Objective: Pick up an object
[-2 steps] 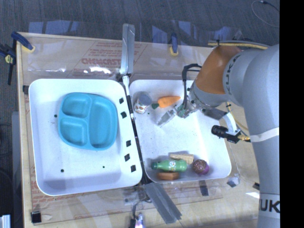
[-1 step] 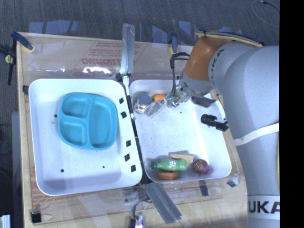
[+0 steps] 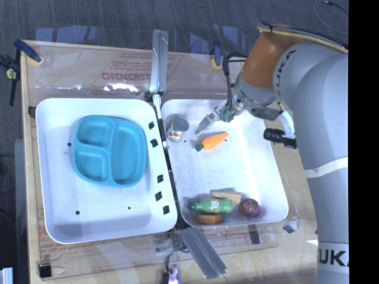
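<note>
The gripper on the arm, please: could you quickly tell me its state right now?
Gripper: above the right bin, just beyond the toy carrot; nothing seen held; open or closed cannot be told.

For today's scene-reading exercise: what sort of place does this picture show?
Probably a robotics lab's grasping test bench: a grey arm reaches over two white bins, with toy food like a carrot and a blue divided plate.

White letters "UK", cut off by the frame edge, stand on the arm (image 3: 331, 257) at five o'clock, and faint red print on the clear sheet (image 3: 127, 74) at eleven o'clock seems to read "CHEMCAST", while the green bottle (image 3: 211, 205) bears a label too small to read.
</note>
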You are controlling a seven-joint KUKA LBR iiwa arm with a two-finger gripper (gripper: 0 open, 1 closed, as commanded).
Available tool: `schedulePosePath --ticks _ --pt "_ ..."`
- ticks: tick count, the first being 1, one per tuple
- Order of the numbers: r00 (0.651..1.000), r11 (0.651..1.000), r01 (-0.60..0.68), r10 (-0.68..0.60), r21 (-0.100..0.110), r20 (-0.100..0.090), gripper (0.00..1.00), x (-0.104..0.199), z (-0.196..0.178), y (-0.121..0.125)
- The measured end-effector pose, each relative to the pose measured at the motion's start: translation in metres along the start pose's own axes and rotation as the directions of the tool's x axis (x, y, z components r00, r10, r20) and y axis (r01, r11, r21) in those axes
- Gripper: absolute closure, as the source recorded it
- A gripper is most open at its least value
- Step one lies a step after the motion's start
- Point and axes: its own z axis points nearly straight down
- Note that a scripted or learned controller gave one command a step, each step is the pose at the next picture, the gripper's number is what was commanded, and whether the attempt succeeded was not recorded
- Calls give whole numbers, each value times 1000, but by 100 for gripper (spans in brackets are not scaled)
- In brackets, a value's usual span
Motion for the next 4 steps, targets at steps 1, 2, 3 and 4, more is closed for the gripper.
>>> schedulePosePath --ticks 1,2,3,4 --pt "968 968 -250 250 2 -2 0 30 36 -50" --pt "983 983 -186 186 -1 1 0 21 35 -9" --pt "989 989 -147 147 0 0 0 32 36 -75" --pt "999 999 -45 45 3 -1 0 7 35 -9"
